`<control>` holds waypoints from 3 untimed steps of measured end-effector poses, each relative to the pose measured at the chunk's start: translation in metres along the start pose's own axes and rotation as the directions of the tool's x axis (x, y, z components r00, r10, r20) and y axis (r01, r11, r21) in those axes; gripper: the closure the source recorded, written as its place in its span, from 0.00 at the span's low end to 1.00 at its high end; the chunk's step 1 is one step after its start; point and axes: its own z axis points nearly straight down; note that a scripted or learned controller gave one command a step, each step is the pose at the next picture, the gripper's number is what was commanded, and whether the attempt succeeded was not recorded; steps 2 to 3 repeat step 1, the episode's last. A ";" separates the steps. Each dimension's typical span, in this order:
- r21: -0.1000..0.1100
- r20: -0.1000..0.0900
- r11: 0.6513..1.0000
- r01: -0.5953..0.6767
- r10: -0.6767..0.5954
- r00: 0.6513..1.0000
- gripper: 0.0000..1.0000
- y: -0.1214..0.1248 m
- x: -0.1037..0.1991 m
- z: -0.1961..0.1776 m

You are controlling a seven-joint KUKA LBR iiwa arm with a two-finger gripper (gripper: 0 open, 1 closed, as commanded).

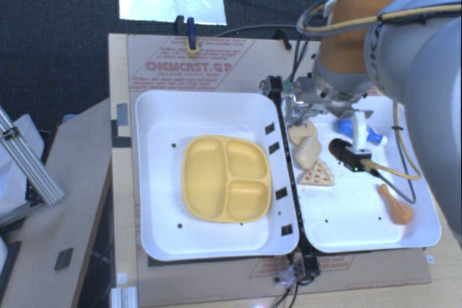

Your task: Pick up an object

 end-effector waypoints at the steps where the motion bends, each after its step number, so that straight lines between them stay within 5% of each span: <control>1: 0.000 0.000 1.000 -0.001 0.001 1.000 1.00 0.014 0.045 -0.016; 3: 0.000 0.000 1.000 -0.001 0.001 1.000 1.00 0.014 0.045 -0.016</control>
